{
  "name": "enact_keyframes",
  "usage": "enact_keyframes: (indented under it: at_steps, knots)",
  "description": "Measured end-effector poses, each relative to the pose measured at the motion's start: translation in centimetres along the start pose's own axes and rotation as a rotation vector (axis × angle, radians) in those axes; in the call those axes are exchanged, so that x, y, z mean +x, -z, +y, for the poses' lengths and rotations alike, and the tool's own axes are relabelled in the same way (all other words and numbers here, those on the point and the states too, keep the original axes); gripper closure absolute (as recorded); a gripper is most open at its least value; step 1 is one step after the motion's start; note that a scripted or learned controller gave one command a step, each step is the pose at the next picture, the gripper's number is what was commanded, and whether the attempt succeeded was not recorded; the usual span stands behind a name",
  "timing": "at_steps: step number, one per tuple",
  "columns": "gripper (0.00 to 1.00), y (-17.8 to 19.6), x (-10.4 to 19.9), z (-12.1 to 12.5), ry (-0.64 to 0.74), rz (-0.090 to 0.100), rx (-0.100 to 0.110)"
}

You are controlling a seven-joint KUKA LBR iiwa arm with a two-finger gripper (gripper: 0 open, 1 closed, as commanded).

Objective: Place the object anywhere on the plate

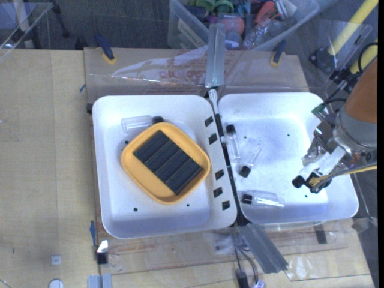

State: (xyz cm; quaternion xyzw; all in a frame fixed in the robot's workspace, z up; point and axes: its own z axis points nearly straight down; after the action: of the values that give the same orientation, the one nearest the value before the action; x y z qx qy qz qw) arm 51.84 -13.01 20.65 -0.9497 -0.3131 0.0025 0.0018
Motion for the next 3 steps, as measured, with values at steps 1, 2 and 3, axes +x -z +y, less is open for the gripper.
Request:
enact_keyframes:
  at_steps: [1, 2, 3]
  knots:
    - [1.0, -2.3, 2.5, -4.4, 0.181, 0.0, 0.001]
    - [1.0, -2.4, 2.7, -9.2, 0.249, 0.0, 0.0]
    - [1.0, -2.3, 4.4, -9.5, 0.492, 0.001, -0.004]
